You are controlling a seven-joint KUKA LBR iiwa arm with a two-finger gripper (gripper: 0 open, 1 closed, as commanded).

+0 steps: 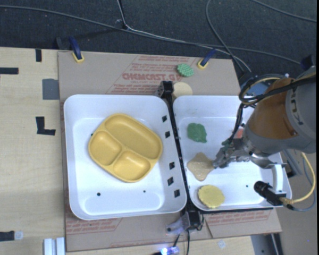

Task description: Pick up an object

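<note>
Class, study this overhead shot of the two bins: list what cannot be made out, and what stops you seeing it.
- Gripper: too small and blurred in the camera view to tell its finger state.
- Tan piece: contact with the gripper unclear; they overlap.
- Right bin: its far side is covered by the arm.

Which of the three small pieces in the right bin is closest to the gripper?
The tan piece: the gripper sits right at its edge, while the green piece and yellow round piece lie farther off.
</note>
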